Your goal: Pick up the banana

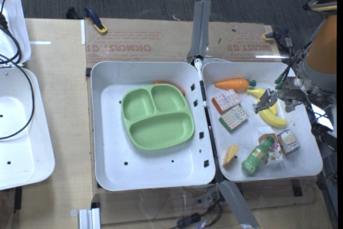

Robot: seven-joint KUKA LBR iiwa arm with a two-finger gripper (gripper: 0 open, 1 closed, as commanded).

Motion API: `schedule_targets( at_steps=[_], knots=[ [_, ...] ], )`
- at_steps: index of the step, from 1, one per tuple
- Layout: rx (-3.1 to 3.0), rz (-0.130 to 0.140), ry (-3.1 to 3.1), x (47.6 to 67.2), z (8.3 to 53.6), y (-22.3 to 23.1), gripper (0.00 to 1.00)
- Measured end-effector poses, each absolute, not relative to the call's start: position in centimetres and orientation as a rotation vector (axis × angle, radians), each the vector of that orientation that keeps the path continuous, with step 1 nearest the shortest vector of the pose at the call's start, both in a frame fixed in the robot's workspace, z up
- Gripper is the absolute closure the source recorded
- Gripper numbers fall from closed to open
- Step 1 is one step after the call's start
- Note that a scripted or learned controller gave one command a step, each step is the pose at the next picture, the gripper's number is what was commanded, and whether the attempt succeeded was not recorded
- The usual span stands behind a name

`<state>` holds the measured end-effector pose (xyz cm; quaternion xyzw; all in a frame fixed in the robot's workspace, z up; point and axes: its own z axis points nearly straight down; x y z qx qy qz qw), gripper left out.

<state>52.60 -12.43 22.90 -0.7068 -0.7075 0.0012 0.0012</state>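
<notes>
Bench: left bin (pixel 107 115) holds green plate (pixel 158 115); right bin (pixel 305 166), banana (pixel 269 111).

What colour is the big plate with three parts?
The plate is light green, seen in the camera view.

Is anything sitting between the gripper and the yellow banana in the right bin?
Nothing visible. The two-finger gripper is right over the yellow banana, covering its middle. The orange toy carrot lies up-left of it and the small printed boxes to its left, both off the line.
</notes>
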Motion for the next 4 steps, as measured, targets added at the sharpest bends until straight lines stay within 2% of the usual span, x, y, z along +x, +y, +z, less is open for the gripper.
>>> schedule_targets(
  at_steps=[1,2,3,4],
  knots=[
    [-2.333,0.004,-2.101,56.6,12.3,-18.2,0.0],
    [-2.299,0.003,-2.138,56.4,9.1,-19.6,0.0],
    [-2.302,0.002,-2.135,56.5,10.0,-19.6,1.0],
    [-2.861,0.007,-1.297,57.9,20.0,-14.3,1.0]
  ],
)
